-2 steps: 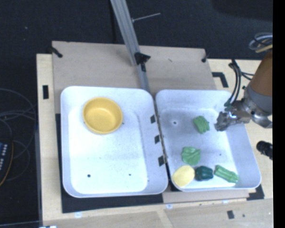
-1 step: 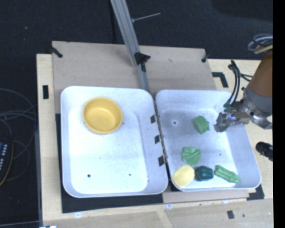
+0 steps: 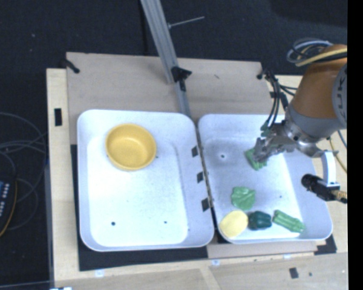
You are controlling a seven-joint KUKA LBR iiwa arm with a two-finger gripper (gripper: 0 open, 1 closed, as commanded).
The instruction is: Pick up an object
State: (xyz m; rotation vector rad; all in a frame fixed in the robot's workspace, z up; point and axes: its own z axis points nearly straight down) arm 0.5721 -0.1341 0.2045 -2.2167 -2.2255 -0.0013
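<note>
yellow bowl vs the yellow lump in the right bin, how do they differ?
The yellow bowl is a wide, open, hollow dish; the yellow lump is solid, rounded and clearly smaller. The bowl sits alone in the left bin; the lump lies at the near edge of the right bin, touching a dark green piece. The bowl's yellow is deeper, the lump's paler. Both are yellow and lie apart from the gripper.

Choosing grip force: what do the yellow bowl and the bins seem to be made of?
Yellow bowl: probably plastic, given its smooth, uniform colour and soft sheen. Left bin and right bin: likely thin moulded plastic, white with rounded corners and a faintly speckled, matte surface. None of this is certain from the view.
</note>
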